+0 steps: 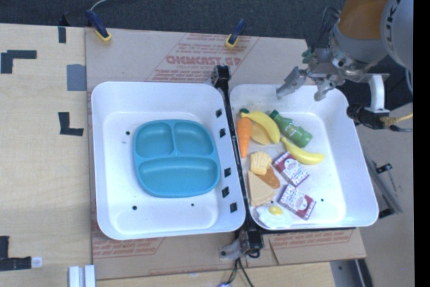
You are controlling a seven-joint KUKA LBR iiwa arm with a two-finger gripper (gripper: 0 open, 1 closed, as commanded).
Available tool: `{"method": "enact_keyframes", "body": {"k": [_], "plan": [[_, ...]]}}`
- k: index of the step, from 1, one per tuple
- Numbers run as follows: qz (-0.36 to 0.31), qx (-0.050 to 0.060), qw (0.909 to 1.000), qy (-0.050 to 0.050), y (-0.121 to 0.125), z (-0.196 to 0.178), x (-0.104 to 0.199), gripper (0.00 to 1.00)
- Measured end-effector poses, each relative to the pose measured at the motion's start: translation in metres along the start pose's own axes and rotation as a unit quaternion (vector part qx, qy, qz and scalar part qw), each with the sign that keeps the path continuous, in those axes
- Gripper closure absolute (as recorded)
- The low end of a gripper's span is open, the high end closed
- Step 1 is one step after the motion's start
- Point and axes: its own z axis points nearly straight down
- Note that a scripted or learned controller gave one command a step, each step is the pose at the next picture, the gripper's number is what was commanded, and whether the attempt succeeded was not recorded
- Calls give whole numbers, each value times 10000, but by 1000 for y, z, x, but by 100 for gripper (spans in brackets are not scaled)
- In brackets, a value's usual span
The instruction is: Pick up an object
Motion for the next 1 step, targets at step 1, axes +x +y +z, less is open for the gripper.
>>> {"method": "enact_keyframes", "body": {"k": [1], "plan": [[14, -8, 10000, -18, -28, 147, 14, 0]]}}
